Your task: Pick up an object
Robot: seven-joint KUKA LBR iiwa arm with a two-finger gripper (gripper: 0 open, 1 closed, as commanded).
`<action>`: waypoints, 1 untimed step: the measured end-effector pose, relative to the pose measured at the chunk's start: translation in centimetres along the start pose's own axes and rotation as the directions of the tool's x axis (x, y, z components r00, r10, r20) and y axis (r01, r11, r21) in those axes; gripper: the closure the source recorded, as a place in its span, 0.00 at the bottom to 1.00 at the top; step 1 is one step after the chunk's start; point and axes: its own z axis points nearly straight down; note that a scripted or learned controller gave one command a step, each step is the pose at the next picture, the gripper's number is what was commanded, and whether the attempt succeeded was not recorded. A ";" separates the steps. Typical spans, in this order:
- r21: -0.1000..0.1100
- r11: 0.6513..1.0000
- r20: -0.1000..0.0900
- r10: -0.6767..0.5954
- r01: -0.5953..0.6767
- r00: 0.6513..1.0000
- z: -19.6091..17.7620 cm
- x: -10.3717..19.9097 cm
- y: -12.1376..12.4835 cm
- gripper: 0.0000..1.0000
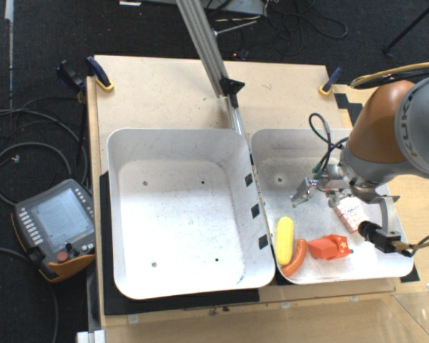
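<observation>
My gripper hangs over the right bin, fingers spread, nothing held. Corn, sausage and the orange block sit along its front edge.

One fixed camera looks down at a slant from above the bench; it stands back far enough to take in both white bins, some surrounding floor, and the arm at right.

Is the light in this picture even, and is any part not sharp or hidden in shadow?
Camera view: the light is soft and even; the left bin is bright but not glaring; the arm shades the right bin near the claw; the corn cob looks slightly soft; the floor is very dark.
</observation>
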 end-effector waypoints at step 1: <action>-0.007 1.000 0.001 -0.001 0.001 1.000 -1.4 0.0 0.2 1.00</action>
